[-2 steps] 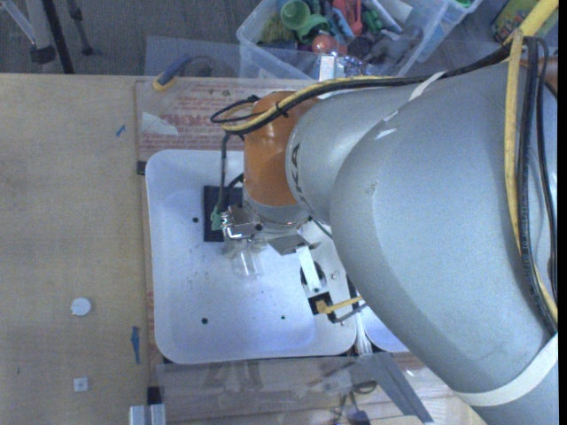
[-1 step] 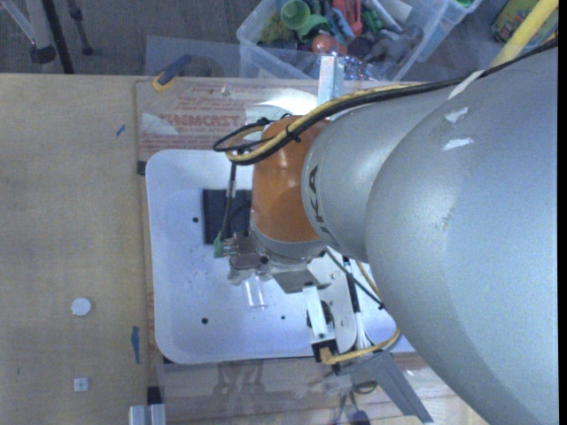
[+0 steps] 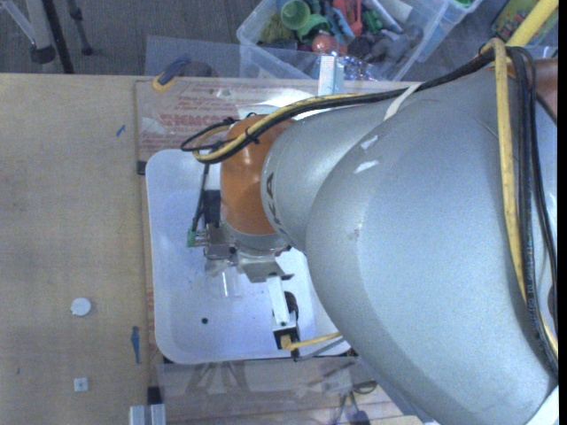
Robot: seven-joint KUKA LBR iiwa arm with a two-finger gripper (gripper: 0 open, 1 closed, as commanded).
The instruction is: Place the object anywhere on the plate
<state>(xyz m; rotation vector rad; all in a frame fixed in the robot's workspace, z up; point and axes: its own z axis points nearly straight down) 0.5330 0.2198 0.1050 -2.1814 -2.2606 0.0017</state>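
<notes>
The grey arm comes in from the right and covers most of the view, hiding the right side of the bench. Its orange band [image 3: 244, 184] hangs over the white left bin [image 3: 168, 237]. Below the band my gripper [image 3: 227, 277] points down over the middle of the bin's floor. The gripper body blocks the floor right under it. A small dark speck [image 3: 204, 320] lies on the bin floor, in front of and slightly left of the gripper.
A clear plastic tub of coloured toys [image 3: 354, 16] stands on the floor behind the bench. A small white disc [image 3: 81, 306] lies on the tan bench top left of the bin. Yellow and black cables [image 3: 266, 127] run along the arm.
</notes>
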